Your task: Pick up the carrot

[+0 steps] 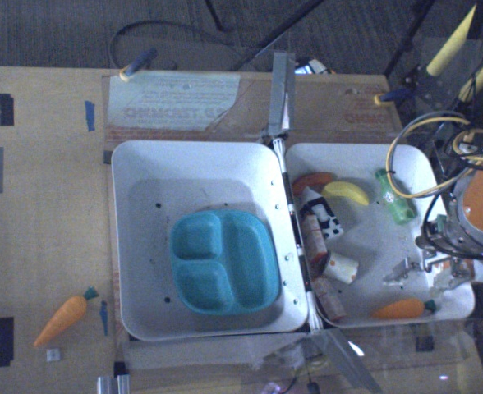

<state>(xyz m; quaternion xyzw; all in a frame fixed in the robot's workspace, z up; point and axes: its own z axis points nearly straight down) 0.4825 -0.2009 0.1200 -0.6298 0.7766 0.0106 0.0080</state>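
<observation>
carrot: small orange carrot with green top (402,308) lies in right white bin (365,156), not lifted.
gripper: gripper (429,271) hovers above it; opening cannot be told.

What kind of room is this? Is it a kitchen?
Probably not a kitchen, more likely a robot lab. A robot arm reaches over a bench bearing two white bins, the left bin and the right bin, holding toy-like food such as a carrot and a banana. Cables and stands cross the floor behind.
</observation>
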